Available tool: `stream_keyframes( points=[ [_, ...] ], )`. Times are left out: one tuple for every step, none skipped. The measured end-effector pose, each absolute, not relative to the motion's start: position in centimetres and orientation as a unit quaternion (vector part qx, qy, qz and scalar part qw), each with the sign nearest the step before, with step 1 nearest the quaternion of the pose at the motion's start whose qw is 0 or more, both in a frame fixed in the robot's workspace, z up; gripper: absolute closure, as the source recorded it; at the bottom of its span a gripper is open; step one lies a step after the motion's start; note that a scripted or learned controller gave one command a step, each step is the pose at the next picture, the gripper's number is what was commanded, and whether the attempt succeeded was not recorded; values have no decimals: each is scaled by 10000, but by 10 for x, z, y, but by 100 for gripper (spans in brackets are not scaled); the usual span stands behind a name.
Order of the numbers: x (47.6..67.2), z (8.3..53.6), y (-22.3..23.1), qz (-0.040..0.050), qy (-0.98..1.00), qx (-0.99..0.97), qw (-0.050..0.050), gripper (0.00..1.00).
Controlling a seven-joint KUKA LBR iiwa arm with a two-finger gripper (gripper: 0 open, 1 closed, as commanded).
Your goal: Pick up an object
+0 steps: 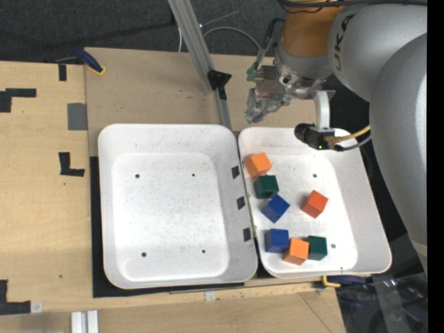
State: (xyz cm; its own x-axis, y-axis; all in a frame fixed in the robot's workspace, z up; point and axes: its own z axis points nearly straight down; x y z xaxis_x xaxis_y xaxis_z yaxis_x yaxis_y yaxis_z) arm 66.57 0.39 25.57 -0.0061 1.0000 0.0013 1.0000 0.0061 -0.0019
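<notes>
Overhead, the hand [261,108] hangs above the far rim of the right bin [361,207], gripping nothing; whether it is released or clenched I cannot tell. Below lie seven cubes, the nearest an orange cube [259,163] touching a green cube [266,185].

The arm [388,54] is cut off by the top and right edges, so its base is out of sight. The claw [262,107] is small and blurred; its tips cannot be made out. The arm's bulk hides the right bin's [347,255] far right corner. The tabletop [41,207] runs off the left and bottom edges.
</notes>
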Motion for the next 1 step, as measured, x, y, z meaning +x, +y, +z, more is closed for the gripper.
stream_keyframes(
  points=[
    [665,257,56,-1,-7094,-7048,9,100]
  ],
)
